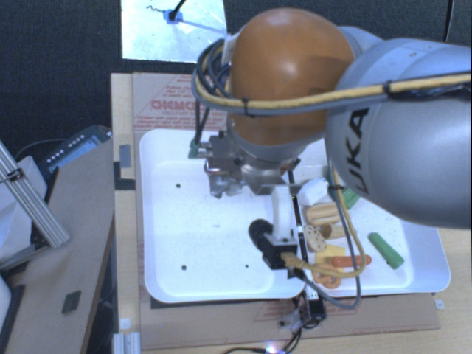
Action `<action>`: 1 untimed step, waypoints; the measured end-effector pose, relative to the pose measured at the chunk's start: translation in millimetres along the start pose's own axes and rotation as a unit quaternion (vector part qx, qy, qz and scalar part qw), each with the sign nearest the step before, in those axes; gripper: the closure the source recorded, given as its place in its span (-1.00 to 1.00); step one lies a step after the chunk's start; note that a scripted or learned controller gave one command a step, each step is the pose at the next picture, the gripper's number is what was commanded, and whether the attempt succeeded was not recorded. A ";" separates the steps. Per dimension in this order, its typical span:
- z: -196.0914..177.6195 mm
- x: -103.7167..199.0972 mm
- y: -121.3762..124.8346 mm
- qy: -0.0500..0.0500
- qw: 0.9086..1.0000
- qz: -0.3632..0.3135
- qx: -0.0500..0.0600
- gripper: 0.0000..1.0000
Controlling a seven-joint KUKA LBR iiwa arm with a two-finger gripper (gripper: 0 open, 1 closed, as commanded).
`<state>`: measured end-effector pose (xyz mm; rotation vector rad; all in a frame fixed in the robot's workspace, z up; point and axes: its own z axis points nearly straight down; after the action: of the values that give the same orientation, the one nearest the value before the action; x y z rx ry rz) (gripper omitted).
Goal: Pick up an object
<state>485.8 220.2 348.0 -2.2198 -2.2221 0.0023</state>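
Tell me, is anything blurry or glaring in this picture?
Camera view: the arm's orange band, close to the lens, looks soft; the silvery sheet at top catches glare; the white bin on the view's left is evenly lit.

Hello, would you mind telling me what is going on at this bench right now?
The grey KUKA arm reaches in from the right, and its gripper is over the back part of the left white bin. The loose things lie in the right bin: a green stick, some wooden pieces, an orange piece and a white object. The wrist blocks the view, so I cannot tell whether anything has been picked up.
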 end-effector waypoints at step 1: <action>-175.5 14.5 0.8 0.005 1.000 -0.003 -0.010 1.00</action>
<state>486.8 234.8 523.5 -2.2184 -2.2324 -0.0306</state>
